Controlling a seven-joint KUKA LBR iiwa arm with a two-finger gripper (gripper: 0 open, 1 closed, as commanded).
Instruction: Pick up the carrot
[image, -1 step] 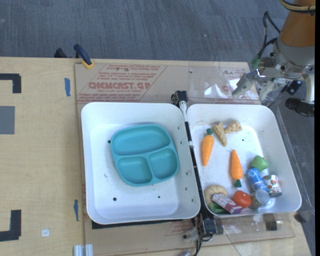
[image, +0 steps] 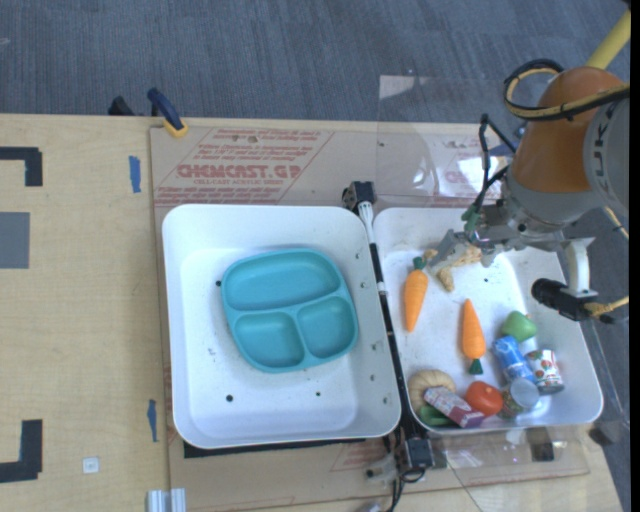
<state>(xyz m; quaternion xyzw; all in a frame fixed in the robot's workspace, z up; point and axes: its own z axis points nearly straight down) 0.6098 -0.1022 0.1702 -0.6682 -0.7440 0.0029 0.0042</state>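
Two carrots lie in the right bin (image: 590, 390): one carrot (image: 415, 299) near the bin's left wall, tip toward the near edge, and a second carrot (image: 472, 330) at mid-bin. The hand (image: 462, 243) hovers by the bin's far edge, fingers spread, pinching nothing. To do this well, it should pick the left carrot, which lies apart from the clutter, align across its width and descend straight. Counted: two bins, one teal divided plate (image: 289, 308) in the left bin (image: 190, 300), two cans, one bagel.
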